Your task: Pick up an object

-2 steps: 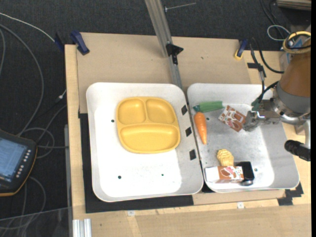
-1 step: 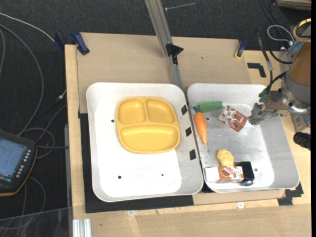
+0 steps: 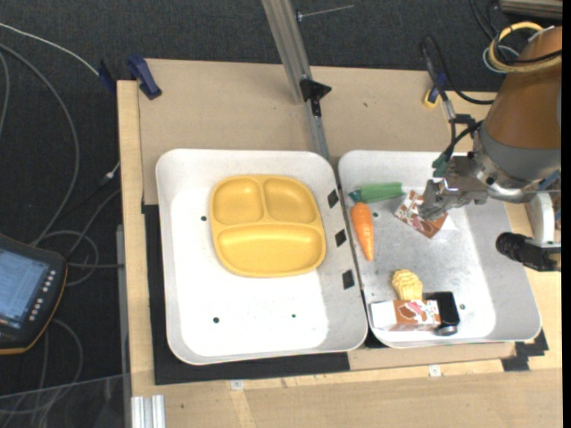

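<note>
Camera view, from largest to smallest: the wooden surface (image 3: 223,96) carries two white bins. The left bin (image 3: 178,239) holds a yellow divided plate (image 3: 266,224). The right bin (image 3: 500,275) holds a carrot toy (image 3: 362,227), a snack box (image 3: 412,314) and a small red-and-white packet (image 3: 419,213). The gripper (image 3: 439,200) sits low over that packet, probably targeting it; whether the fingers are apart or holding anything, I cannot tell.

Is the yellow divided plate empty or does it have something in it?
Empty. The yellow plate in the left bin shows three bare compartments.
</note>
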Controlling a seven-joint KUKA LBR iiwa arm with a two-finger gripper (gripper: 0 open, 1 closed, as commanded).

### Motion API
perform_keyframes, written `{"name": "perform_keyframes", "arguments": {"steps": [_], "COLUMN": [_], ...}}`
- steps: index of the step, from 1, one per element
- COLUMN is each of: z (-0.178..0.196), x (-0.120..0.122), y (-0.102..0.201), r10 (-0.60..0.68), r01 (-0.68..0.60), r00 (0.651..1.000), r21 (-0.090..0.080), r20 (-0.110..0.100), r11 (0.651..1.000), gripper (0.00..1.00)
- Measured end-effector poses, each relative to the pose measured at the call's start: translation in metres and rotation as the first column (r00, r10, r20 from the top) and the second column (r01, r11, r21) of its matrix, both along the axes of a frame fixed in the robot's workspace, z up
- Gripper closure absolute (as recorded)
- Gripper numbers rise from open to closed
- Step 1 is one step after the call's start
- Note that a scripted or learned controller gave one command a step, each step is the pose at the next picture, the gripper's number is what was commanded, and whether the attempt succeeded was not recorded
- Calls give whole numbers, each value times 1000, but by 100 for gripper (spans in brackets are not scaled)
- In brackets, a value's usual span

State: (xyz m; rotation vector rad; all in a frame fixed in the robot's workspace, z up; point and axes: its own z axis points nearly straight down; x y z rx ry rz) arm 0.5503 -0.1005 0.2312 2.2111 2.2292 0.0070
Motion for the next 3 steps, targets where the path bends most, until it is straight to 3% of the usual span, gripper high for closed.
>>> {"name": "perform_keyframes", "arguments": {"steps": [1,3], "z": [11,-6], "x": [7,21], "y": [54,164], "r10": [0,-1], "r01": [0,1], "r00": [1000,1000], "r21": [0,0], "r20": [0,-6], "r11": [1000,1000], "gripper": [100,100]}}
